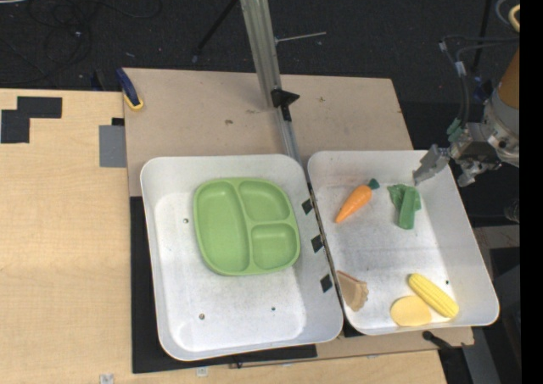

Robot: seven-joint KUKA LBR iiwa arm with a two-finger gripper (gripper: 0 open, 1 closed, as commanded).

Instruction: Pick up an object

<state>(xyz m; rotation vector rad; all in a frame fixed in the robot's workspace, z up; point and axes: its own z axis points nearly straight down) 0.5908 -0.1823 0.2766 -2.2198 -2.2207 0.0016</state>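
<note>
The right bin (475,255) holds several toy foods. An orange carrot (354,202) lies near its upper left. A green vegetable piece (405,205) lies just right of the carrot. A yellow corn cob (433,294), a pale yellow round piece (411,312) and a brown piece (354,292) lie along the front. My gripper (443,172) hangs over the bin's upper right corner, up and to the right of the green piece. Its fingers are spread open with nothing between them.
The left bin (170,289) holds a green divided plate (248,225). An upright aluminium post (261,43) stands behind the bins. Black clips (316,242) sit along the seam between the bins. A wooden tabletop lies at the left.
</note>
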